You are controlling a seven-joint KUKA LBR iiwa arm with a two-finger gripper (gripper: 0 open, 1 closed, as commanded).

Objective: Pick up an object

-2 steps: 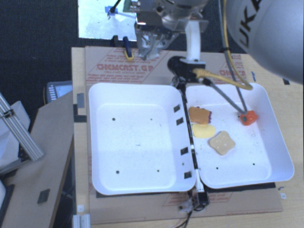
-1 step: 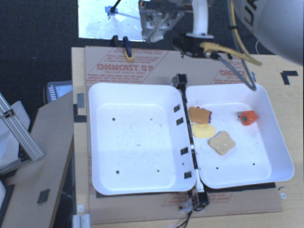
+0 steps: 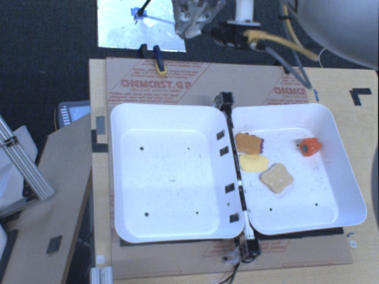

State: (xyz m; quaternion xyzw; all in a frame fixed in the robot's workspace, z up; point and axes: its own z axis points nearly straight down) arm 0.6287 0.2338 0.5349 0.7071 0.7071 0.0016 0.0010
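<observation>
Gripper (image 3: 188, 23): hung at top of view, above bench's far edge, well away from both bins; finger state — couldn't tell.
Right bin (image 3: 331, 120): held orange toy (image 3: 308, 147), orange-purple piece (image 3: 249, 143), yellow disc (image 3: 254, 163), tan biscuit shape (image 3: 276, 178).
Left bin (image 3: 121, 129): white, beside the right one.

two bins are sitting side by side on the bench (image 3: 100, 176), the left bin (image 3: 169, 170) touching the right bin (image 3: 337, 158) along a middle seam. four things are lying in the right bin: a toast piece (image 3: 249, 143) by the seam, a flat disc (image 3: 253, 163) just before it, a biscuit (image 3: 276, 178) beside that, and a small fruit (image 3: 308, 147) well apart to the right. the gripper (image 3: 192, 18) is hanging behind the bins.
</observation>
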